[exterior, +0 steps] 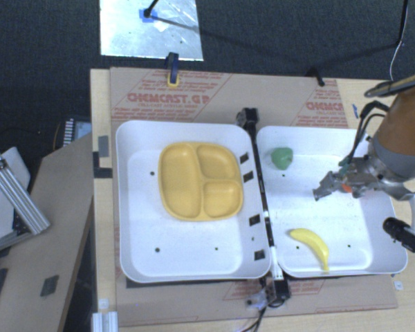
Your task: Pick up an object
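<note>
Dark carpet is seen all around a brown bench (214,92) with red letters printed on it. Behind the bench, a shiny silver sheet (151,18) is laid flat on the floor. Two white bins are set side by side on the bench. In the left bin (135,234), a yellow plate (199,180) with three parts is placed near the middle. In the right bin (380,254), a small green thing (282,158) is seen near the back left corner, and a yellow banana (311,245) is laid near the front edge. The two are kept well apart. Over the right bin, the gripper (324,189) is held out from the grey and orange arm (404,133). It hangs between the green thing and the banana, off to their right, and touches neither. Whether it is shut or not cannot be told
</note>
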Available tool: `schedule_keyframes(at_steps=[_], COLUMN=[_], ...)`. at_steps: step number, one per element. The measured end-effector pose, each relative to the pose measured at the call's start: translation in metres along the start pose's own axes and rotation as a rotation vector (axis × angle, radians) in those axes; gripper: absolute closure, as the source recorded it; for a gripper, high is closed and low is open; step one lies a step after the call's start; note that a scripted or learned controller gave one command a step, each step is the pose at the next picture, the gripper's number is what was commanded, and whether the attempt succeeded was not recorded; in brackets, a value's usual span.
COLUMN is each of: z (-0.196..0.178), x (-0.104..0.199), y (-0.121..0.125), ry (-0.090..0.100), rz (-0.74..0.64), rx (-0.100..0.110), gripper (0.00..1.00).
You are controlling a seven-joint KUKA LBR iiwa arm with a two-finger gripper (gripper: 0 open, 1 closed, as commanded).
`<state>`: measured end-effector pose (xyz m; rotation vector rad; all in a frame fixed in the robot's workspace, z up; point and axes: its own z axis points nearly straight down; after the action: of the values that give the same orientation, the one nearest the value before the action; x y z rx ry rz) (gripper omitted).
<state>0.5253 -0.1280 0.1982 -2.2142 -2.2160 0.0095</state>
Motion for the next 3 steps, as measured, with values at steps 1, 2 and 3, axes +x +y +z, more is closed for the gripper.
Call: schedule_keyframes(at_steps=[1, 2, 3], z=[-0.006, 0.055, 0.107], x=[0.0, 0.003, 0.003], y=[0.003, 0.009, 0.01], ry=[-0.002, -0.001, -0.001], rz=[-0.003, 0.0, 0.0], rx=[-0.012, -0.007, -0.008], gripper=[0.0, 0.0, 0.0])
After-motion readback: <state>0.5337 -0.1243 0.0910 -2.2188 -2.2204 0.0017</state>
